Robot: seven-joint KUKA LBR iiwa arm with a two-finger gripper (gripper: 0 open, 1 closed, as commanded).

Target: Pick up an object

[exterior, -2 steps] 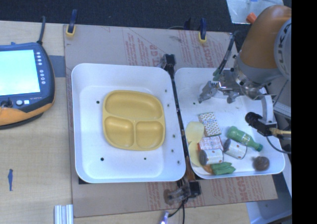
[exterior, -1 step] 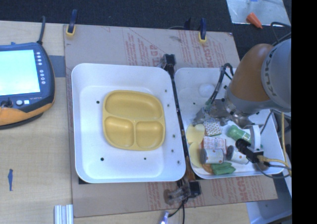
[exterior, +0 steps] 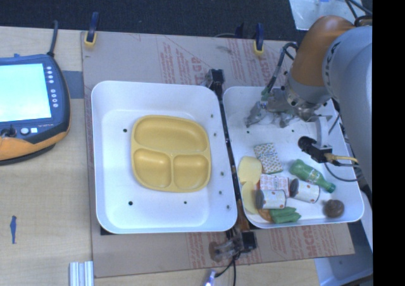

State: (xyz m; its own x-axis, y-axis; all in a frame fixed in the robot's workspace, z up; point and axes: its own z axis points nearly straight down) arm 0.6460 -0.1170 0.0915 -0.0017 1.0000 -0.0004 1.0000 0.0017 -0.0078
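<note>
Nothing lifted yet; the pick is not begun. The gripper [exterior: 266, 112] hangs over the bare far end of the right bin [exterior: 235, 109]; I cannot tell how it is set. Candidate objects lie heaped at the near end: patterned packet [exterior: 268, 156], green bottle [exterior: 311, 176], brown ball [exterior: 334, 208]. All lie well apart from it. Left bin [exterior: 107, 152] holds a yellow tray [exterior: 171, 152].

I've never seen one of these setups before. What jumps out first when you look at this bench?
The yellow divided tray stands out, lying alone in the middle of the left white bin. The right white bin holds a crowded heap of small things at its near end, among them a green bottle and a brown ball. Above that bin's far end hangs the grey arm with its orange band, its gripper hovering over bare floor.
</note>
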